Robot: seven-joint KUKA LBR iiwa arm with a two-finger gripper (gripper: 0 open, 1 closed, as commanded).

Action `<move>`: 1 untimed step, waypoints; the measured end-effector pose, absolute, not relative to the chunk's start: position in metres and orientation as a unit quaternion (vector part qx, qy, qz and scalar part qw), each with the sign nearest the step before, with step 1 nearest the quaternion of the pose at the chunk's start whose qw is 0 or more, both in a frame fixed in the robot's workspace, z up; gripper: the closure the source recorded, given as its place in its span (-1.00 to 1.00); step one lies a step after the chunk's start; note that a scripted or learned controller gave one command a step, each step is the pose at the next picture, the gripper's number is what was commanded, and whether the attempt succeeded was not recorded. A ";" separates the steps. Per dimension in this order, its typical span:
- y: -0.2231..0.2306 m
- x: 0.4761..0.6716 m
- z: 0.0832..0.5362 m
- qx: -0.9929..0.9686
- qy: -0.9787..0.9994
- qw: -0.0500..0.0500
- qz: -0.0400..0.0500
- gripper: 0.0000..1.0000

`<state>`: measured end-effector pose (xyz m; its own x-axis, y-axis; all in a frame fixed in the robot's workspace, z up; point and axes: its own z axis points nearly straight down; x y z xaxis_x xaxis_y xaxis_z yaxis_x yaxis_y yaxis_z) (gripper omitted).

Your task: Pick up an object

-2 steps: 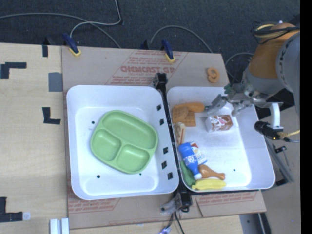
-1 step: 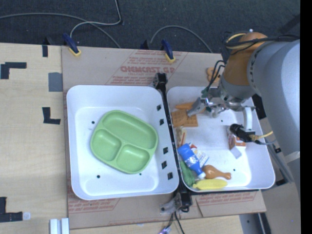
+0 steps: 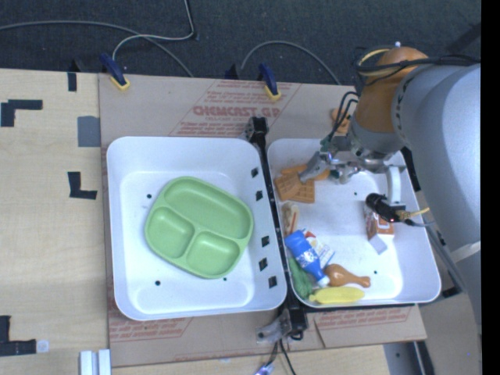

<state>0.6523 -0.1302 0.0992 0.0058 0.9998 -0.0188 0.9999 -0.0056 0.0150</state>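
While a yellow corn cob (image 3: 337, 295), a drumstick (image 3: 344, 273) and a blue bottle (image 3: 305, 258) crowd the near edge at 6 o'clock of the right bin (image 3: 406, 280), a green divided plate (image 3: 199, 226) sits in the left bin (image 3: 125, 209). At 12 o'clock, the gripper (image 3: 332, 166) hovers beside a brown cracker (image 3: 293, 183); whether its jaws are open cannot be told.

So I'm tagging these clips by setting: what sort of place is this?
Probably a robotics lab bench: two white bins on clamped cardboard, loose cables, a robot arm over toy food.
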 end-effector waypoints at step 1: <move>-0.129 0.655 0.099 0.709 0.705 0.014 -0.001 -1.00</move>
<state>0.6548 -0.1292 0.0994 0.0065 0.9997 -0.0215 0.9998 -0.0061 0.0174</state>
